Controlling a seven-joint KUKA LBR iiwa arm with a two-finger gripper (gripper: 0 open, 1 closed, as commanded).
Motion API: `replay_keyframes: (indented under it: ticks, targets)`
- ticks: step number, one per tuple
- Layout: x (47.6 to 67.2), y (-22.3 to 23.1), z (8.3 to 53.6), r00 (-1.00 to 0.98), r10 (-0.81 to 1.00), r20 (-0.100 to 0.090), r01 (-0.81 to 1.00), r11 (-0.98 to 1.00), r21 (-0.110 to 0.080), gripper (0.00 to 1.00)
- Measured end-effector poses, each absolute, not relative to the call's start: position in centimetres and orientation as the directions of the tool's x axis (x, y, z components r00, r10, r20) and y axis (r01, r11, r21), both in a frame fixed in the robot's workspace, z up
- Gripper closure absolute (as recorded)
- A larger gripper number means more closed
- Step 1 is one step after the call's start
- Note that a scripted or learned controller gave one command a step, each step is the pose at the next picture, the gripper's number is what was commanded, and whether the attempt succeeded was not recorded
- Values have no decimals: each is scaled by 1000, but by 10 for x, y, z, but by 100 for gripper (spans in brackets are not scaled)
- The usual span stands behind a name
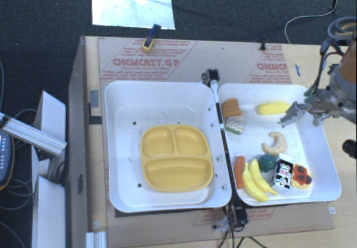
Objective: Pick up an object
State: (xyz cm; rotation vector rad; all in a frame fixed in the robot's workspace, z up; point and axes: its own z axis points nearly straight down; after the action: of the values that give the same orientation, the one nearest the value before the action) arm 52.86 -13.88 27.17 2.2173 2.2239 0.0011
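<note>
My gripper (301, 116) hangs over the right bin's (329, 185) far right side, open with nothing between its fingers. It is just right of a yellow corn cob (273, 108). Below it lies a croissant (275, 142). Toward the bin's front lie a carrot (239, 170), two bananas (255, 179), a teal broccoli piece (266, 161), a cow-patterned carton (283, 174) and a pizza slice (302, 176). A brown bread piece (230, 107) and a speckled green-white block (236, 125) sit at the bin's left wall.
The left bin (122, 130) holds a yellow divided plate (176, 157). A black-and-white bar (218, 113) runs along the seam between the bins. Cables (312, 18) trail behind the arm at the top right.
</note>
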Motion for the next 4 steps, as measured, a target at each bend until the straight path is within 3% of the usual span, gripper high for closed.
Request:
replay_keyframes:
  ticks: [1,2,3,4]
  targets:
    - [531,-86,94,-2,1000,1,1000,2,-3,0]
    - [613,-128,85,-3,1000,-1,1000,3,3,0]
    - [582,-159,93,-1,1000,-1,1000,1,2,0]
    - [642,-168,85,-3,1000,-1,1000,3,2,0]
